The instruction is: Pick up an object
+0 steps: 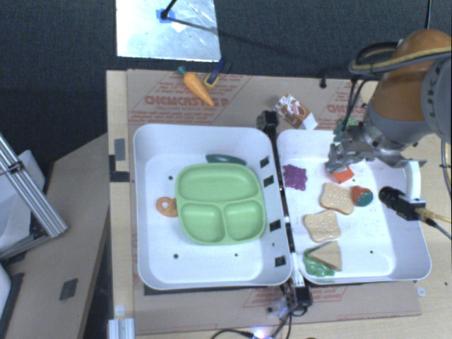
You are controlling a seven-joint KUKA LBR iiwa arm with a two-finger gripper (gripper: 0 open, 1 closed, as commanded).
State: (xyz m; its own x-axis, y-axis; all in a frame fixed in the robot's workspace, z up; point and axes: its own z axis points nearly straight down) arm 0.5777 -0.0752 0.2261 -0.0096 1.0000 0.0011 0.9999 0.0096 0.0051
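My gripper (340, 163) is low in the right bin (406, 260), near its back edge. It sits right over a small orange-red piece (344, 176), which pokes out under it; whether it grips the piece is hidden. Just right of that lies a round teal-and-red toy (362, 196). A purple cluster (294, 176) lies to the gripper's left. Two toast slices (336, 198) (322, 225) and a sandwich wedge (325, 258) lie nearer the front.
The left bin (152, 253) holds a green divided plate (217, 203), an orange ring (167, 207) and a teal piece (226, 159) behind the plate. On the bench behind the bins lie a carrot (198, 88) and a wrapped snack (292, 110). A black fitting (397, 202) juts over the right bin.
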